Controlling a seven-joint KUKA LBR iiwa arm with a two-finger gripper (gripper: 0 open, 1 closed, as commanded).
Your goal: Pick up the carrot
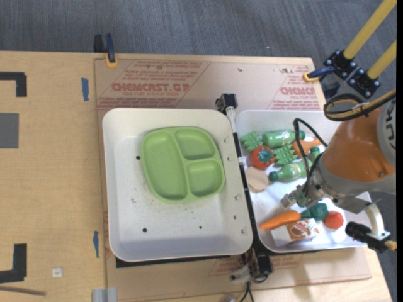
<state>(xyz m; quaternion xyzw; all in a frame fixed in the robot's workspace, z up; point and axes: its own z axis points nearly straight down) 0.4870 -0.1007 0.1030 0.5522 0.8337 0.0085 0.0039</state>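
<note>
Claw [301, 198] hung just at 1 o'clock of orange plastic carrot [281, 219], released-or-clenched state cannot be told. Risk judged: red-and-white toy carton [302, 230] and green toy [316, 211] crowded alongside, wrong item could be nipped.

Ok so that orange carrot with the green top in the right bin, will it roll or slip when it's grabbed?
The tapered orange carrot looks like smooth, rigid toy plastic, so probably light and somewhat slippery. Its rounded body may roll if nudged sideways, and the narrow tip could squirt from a pinch.

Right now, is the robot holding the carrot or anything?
Cannot be told. The gripper hangs just above the carrot in the right bin, its tip hidden by the arm.
</note>
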